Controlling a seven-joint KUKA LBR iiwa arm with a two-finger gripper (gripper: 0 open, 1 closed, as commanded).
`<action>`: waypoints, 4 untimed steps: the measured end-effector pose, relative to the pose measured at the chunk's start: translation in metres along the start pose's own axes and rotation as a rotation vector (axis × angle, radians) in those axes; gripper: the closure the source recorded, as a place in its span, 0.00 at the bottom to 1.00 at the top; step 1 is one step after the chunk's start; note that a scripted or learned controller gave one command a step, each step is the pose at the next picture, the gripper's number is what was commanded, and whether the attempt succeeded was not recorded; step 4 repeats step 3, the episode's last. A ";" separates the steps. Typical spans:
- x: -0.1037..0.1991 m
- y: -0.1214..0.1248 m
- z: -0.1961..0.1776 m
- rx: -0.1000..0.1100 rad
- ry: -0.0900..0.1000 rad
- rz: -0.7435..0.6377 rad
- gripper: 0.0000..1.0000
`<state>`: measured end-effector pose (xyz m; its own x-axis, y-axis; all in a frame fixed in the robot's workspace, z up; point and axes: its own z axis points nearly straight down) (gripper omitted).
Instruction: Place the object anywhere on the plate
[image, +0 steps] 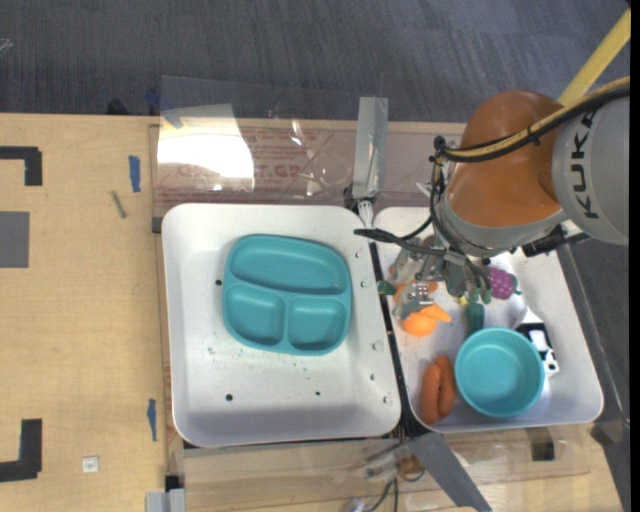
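— So, where is the arm (520, 170) at this moment?

— Over the right bin (580, 390), its orange band above the bin's upper left part. The jaws hang below it, at about the bin's left side.

— Are the jaws open or closed?

— I cannot tell; the metal parts there are a tangle from this angle.

— And the object to be placed?

— Several things lie in the right bin. An orange toy (425, 320) sits just below the jaws, close to them, but I cannot tell whether they touch it. A purple piece (502, 284) lies to the right of the jaws, with a small green thing (473, 316) just beneath it.

— Anything else in that bin?

— A teal bowl (499, 371) toward the front, and a reddish sausage-shaped toy (437, 389) touching its left side.

— And the plate?

— The teal plate (287, 292), with three compartments, lies in the left bin (200, 390), well apart from the jaws. Both bins rest on the tabletop (70, 300).
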<state>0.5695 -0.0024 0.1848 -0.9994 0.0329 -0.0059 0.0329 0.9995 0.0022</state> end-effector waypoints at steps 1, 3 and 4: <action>-0.058 0.074 -0.001 -0.002 -0.001 -0.048 1.00; -0.010 0.100 -0.049 0.000 0.002 0.028 0.00; -0.010 0.100 -0.049 0.000 0.002 0.028 0.00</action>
